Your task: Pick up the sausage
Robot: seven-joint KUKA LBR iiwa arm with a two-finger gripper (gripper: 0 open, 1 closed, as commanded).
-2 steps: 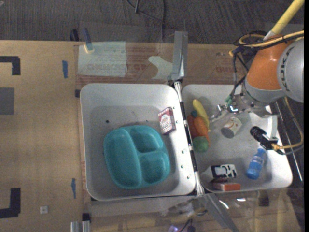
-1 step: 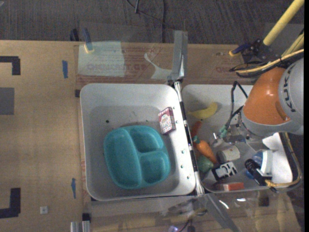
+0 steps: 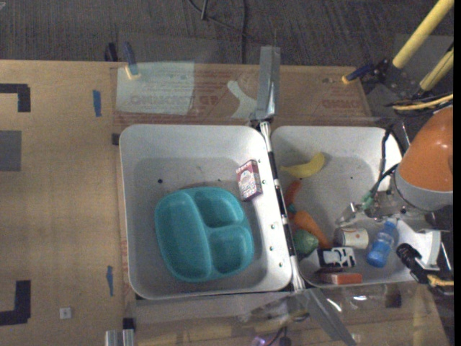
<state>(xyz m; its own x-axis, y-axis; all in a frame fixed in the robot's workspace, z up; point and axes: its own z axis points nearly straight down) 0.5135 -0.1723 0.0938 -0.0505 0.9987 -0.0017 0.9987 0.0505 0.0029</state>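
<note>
Claw (image 3: 358, 212): over right bin (image 3: 338, 139), above white cup (image 3: 353, 236); grip state cannot be told, metal parts too small and blurred.
Sausage (image 3: 291, 192): reddish, against right bin's left wall, below banana (image 3: 305, 166), above carrot (image 3: 310, 225).
Left bin (image 3: 144, 146): teal divided tray (image 3: 204, 232), small carton (image 3: 249, 179).
Also right bin: blue bottle (image 3: 382, 245).

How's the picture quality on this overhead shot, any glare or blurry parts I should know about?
Camera view: overall soft and slightly blurred, so small items in the right bin lack detail; pale glare on the clear sheet above the left bin; the arm's orange band looms large at the right edge; shadows are faint.
</note>
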